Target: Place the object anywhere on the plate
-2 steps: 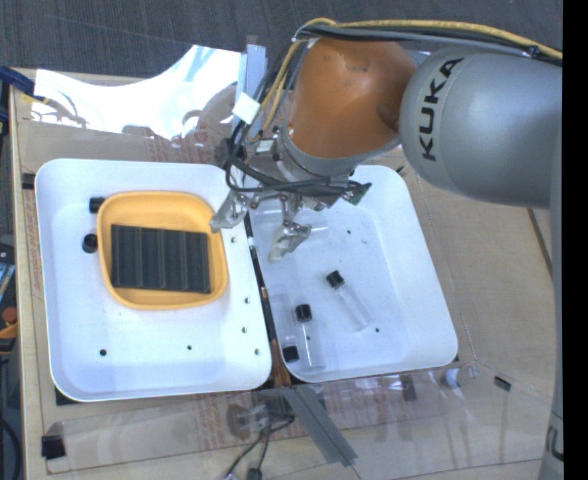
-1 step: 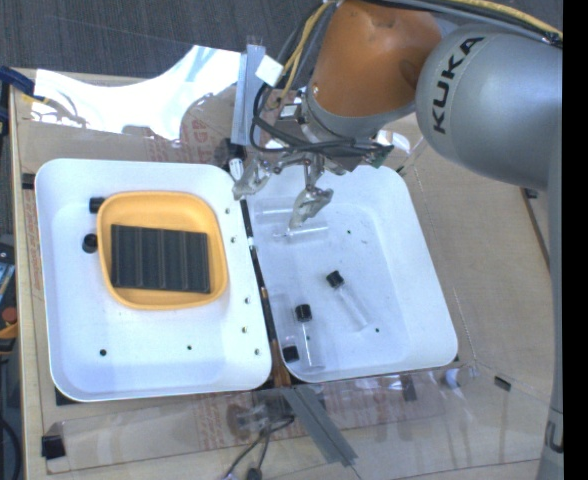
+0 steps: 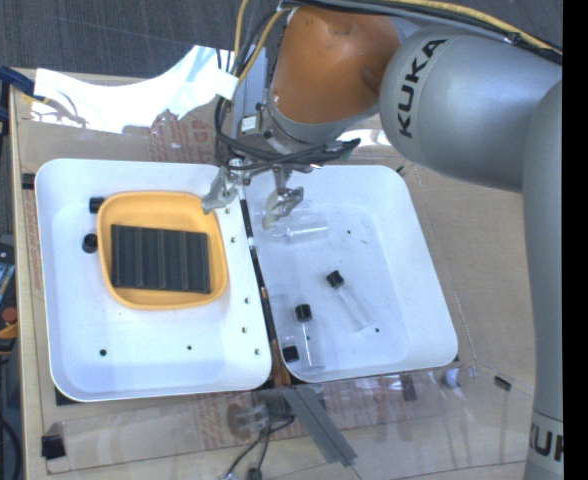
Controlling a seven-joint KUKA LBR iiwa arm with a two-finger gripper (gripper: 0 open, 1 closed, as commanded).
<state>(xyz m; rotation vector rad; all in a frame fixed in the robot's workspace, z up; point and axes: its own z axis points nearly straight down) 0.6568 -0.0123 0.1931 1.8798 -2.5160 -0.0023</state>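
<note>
A grey KUKA arm with an orange band above its wrist (image 3: 334,58) is reaching in from three o'clock and hanging over the seam between two shallow white bins. Its two-finger metal gripper (image 3: 253,198) is spreading its fingers apart, one fingertip (image 3: 217,198) sitting over the left bin's (image 3: 64,358) twelve o'clock-side right corner and the other over the right bin (image 3: 424,308); nothing is lying between them.

In the left bin, a rounded yellow plate with a dark ribbed insert (image 3: 162,252) is resting toward the ten o'clock part of the floor.

In the right bin, three clear plastic tubes with black caps are lying flat. The central tube (image 3: 344,296) is pointing its black cap toward ten o'clock and its clear body toward four o'clock, so the long axis is running diagonally. A second capped tube (image 3: 305,330) is lying near six o'clock with its axis almost along the twelve-to-six line, cap toward twelve. A third, clear tube (image 3: 302,232) is lying just beside the right fingertip, axis roughly nine-to-three.
</note>
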